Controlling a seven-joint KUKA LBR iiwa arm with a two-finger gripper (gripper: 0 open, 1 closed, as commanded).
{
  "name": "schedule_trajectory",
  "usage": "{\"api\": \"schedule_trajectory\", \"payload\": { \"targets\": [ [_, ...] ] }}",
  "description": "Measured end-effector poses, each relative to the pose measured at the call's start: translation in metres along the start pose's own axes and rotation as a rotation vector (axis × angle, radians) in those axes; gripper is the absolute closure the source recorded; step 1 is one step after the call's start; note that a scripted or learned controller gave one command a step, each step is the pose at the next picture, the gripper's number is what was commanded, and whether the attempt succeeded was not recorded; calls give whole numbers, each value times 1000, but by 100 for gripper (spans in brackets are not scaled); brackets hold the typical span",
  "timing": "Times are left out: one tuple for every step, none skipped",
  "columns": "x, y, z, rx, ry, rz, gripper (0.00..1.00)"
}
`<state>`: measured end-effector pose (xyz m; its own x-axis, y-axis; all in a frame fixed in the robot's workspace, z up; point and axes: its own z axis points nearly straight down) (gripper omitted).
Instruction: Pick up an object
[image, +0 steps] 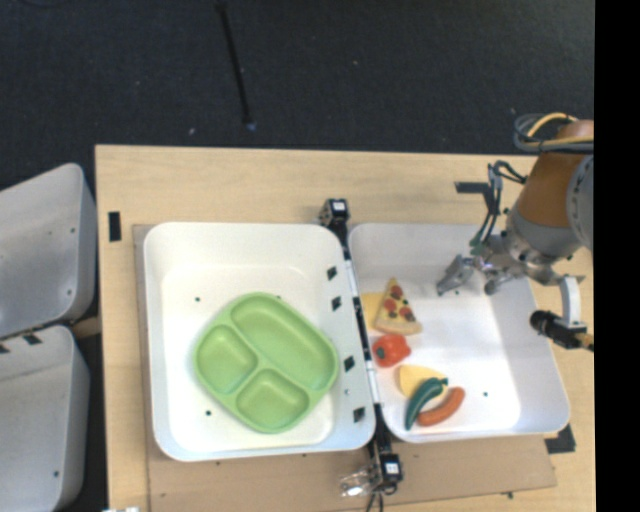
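— Wooden bench (120, 190) on a dark floor, two white bins side by side. What's where?

— Left bin (170, 250) has a green divided plate (265, 362). Right bin (520, 400) has the toy food, all bunched along its left wall: a pizza slice (397, 308), a red tomato (391, 349) just below it, then a yellow wedge (415, 378), a green pepper (424, 399) and a sausage (446, 405) touching one another near the front corner.

— And the gripper?

— The gripper (470, 274) hangs over the upper right part of the right bin, with nothing between its fingers. They look spread apart, pointing towards the bin's left side.

— So which way must it go?

— Left and a little towards the front. The pizza slice is the nearest piece, I'd say; it lies with its tip pointing to the back of the bin. The sausage runs on a slant, and sits well apart from the gripper.

— Any risk?

— The pizza slice lies flat and close to the wall, so fingers may slide over it.
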<state>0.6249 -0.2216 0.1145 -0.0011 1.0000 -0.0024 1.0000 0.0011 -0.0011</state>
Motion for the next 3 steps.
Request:
{"api": "schedule_trajectory", "payload": {
  "targets": [
    [-1, 0, 13, -1, 0, 0, 0],
    [-2, 1, 1, -5, -2, -2, 100],
    [-2, 8, -62, -8, 0, -2, 100]
  ]
}}
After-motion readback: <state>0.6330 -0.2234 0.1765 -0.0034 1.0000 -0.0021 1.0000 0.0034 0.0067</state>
